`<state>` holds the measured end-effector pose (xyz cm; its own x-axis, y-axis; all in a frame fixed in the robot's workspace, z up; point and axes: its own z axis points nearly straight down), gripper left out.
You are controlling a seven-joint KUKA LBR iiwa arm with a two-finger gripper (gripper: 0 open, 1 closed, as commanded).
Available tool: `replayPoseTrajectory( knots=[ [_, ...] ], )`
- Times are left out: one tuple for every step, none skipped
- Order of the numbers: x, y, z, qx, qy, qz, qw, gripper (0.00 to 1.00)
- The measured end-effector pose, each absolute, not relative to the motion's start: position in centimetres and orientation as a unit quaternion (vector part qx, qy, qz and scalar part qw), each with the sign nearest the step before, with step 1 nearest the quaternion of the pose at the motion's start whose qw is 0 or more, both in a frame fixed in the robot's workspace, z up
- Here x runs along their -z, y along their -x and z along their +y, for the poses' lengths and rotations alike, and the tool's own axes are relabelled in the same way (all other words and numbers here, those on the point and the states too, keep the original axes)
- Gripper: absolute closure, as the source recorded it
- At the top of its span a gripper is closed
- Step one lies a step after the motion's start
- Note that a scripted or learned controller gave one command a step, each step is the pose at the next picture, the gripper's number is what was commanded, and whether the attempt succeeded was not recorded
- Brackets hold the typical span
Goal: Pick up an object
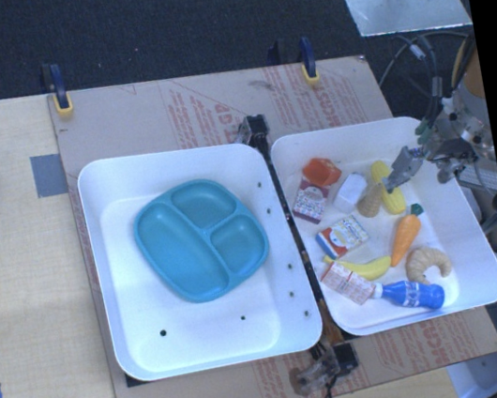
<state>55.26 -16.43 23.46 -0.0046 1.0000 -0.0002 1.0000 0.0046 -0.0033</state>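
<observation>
Blue bottle [415, 294] below croissant [426, 261].

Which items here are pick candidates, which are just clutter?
Candidates, right bin: carrot, croissant, banana, blue bottle, red cup, gripper.

Clutter: blue divided plate in left bin, clamps, grey tape.

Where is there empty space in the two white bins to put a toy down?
Left bin: bare floor runs along the near edge, below the blue divided plate, and on its left side. Right bin: crowded with the carrot, croissant, banana and blue tube; little bare floor.
</observation>
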Motion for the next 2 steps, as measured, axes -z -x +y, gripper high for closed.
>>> replayPoseTrajectory(
  knots=[
    [-9.55, -57.0, -11.94, 0.0021, 0.706, -0.709, -0.004, 0.0],
    [-10.22, -56.68, -12.04, -0.0023, 0.704, -0.71, 0.0, 1.0]
  ],
)
